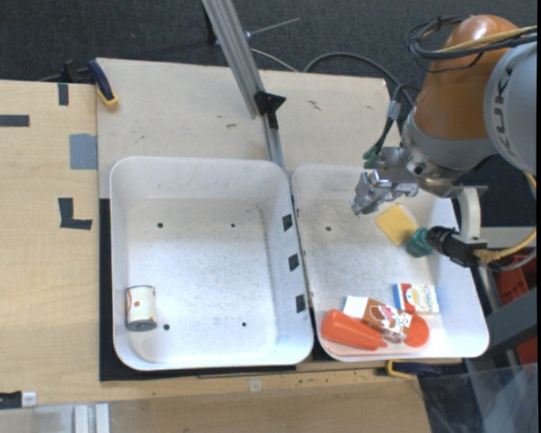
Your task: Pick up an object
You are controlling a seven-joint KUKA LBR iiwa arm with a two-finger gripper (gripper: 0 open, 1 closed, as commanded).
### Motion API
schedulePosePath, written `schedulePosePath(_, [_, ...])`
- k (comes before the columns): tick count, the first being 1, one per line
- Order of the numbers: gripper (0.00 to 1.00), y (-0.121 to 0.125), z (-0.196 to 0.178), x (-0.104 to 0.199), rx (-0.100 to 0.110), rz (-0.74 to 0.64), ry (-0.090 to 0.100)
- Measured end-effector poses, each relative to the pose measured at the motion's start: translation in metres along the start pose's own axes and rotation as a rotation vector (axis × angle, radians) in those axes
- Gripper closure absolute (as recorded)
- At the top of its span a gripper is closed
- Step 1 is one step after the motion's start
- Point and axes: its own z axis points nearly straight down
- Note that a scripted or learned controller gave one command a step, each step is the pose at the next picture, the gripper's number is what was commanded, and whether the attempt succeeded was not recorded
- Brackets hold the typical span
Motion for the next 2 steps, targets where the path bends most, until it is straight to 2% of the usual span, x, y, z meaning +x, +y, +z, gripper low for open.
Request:
schedulePosePath(1, [1.0, -0.015, 0.019, 0.052, 0.002, -0.001, 0.0])
schedulePosePath(2, [1.0, -0.029, 0.019, 0.113, 0.001, -0.003, 0.001])
